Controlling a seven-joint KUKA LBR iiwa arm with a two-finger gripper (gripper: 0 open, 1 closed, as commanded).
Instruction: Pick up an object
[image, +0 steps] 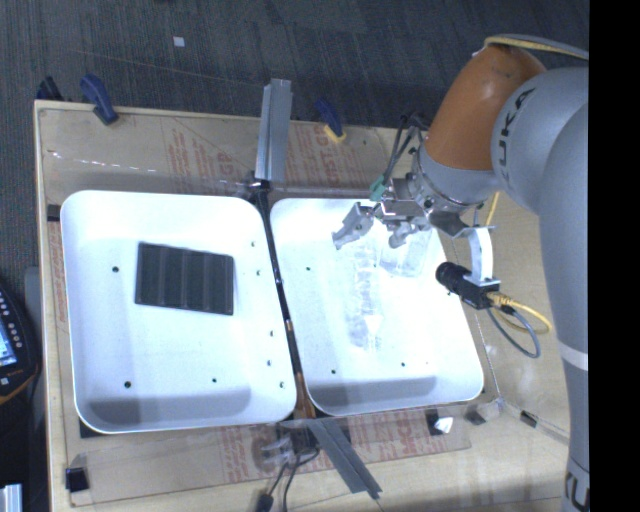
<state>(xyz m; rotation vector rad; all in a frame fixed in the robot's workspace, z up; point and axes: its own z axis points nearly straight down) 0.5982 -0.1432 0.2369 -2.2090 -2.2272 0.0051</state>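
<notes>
Camera view. The claw (378, 225) hung over the far part of the right bin (440, 375), its two pale fingers (347, 226) spread apart with nothing visible between them. It sat just inside the bin's far rim, tilted toward the left, in my judgement placed to come down on something below it.

Beneath the claw, running toward the near side, lay a faint clear item (365, 300), seemingly a transparent plastic piece; its outline was too weak against the white floor to fix exactly. I could not tell whether the fingers touched it.

The other candidate for picking, a dark ribbed slab (185, 279), lay flat in the left bin (85, 400), well apart from the claw and clear of all four walls.

Edges and room: the divider (283, 310) between the bins stood to the left of the claw, with open floor between. The right bin's near half was open. The arm (520, 110) crowded the far right corner, and a black fitting with a yellow cable (520, 315) overhung the right rim, so retreat looked easiest straight upward.
</notes>
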